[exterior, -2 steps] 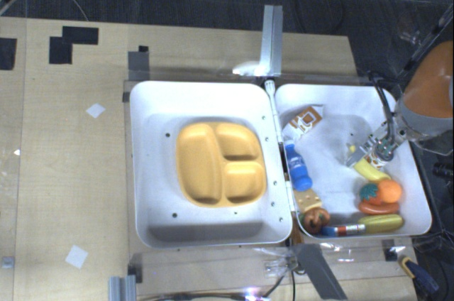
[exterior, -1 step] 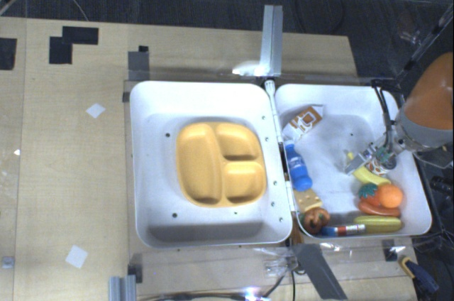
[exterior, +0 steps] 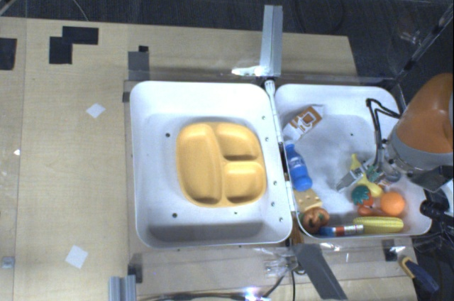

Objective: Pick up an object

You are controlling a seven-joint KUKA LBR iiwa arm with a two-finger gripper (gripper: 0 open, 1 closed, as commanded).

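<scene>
In the right bin [exterior: 333,97] the small things lie crowded at the near right corner: an orange ball [exterior: 392,204], a yellow banana [exterior: 378,224], a blue bottle [exterior: 297,170] and a brown-and-white packet [exterior: 303,121] whose print is too small to read. The jaws [exterior: 370,172] are low among them; their opening I cannot tell. The left bin [exterior: 142,150] holds a yellow divided tray [exterior: 218,163].

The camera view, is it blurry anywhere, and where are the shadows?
Camera view: a soft grey shadow lies along the near inside wall of the left white bin, below the yellow divided plastic tray; the small toys by the gripper look soft and hard to tell apart; a bright glare spot sits at the bottom edge.
</scene>
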